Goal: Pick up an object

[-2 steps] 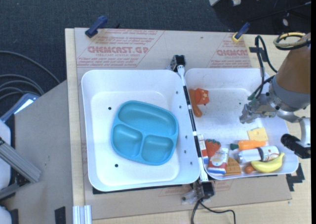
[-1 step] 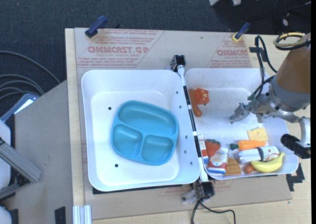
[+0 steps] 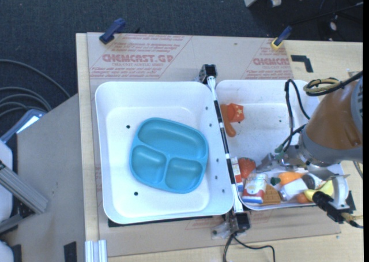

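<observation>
Overhead, slanted look at bench (image 3: 144,53) with two shallow white bins side by side. Left bin (image 3: 109,139) holding blue divided plate (image 3: 169,155), three compartments, lying flat near bin centre, nothing on it. Right bin (image 3: 259,96) holding the loose objects. Orange toy piece (image 3: 232,114) up near the divider between bins, well apart from the rest. Clustered along the near edge of right bin: red piece (image 3: 246,168) just beside the divider, white-and-red packet-like item (image 3: 254,186) touching or just beside it, tan cracker-like item (image 3: 271,196) next to that, orange carrot-like piece (image 3: 290,179) further right, small orange bit (image 3: 301,198) below it, yellow piece (image 3: 327,188) at far right of the pile. Exact identities too small to tell. Grey arm with orange band (image 3: 337,125) reaching in from the right, covering right part of right bin. Gripper (image 3: 277,160) low over the bin, just above the pile, near the red piece and the carrot-like piece. Finger spacing hidden by wrist and clutter, so cannot tell wide or narrow; nothing visibly between fingers. Black cable (image 3: 291,105) looping over the wrist. Blue clamp (image 3: 111,30) at bench back left, yellow clamp (image 3: 281,37) at back right.
</observation>
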Motion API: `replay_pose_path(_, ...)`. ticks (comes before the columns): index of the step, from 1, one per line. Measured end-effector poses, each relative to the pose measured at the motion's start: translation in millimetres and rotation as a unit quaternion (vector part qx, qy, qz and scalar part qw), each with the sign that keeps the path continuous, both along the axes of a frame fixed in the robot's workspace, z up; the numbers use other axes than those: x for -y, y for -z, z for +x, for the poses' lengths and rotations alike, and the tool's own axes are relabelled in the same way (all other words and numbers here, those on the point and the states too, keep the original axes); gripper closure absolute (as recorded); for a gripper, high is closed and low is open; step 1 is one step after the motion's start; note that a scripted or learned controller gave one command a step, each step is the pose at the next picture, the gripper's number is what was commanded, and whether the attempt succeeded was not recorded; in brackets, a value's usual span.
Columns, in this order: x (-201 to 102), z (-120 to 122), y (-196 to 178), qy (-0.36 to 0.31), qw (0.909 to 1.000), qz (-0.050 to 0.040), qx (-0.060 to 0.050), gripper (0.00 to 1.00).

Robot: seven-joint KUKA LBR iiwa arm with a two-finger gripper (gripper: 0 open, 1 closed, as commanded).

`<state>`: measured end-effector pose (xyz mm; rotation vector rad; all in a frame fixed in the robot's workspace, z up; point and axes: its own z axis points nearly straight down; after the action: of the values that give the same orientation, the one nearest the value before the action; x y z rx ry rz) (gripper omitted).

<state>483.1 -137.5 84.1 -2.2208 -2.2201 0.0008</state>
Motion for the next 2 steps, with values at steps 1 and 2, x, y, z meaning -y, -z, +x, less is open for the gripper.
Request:
replay_pose_path(1, 0, 1, -10, 0.001, 1.0, -0.0004, 0.001, 1.0)
replay_pose_path(2, -54, 30, -101, -0.001, 1.0, 0.0001, 0.001, 1.0)
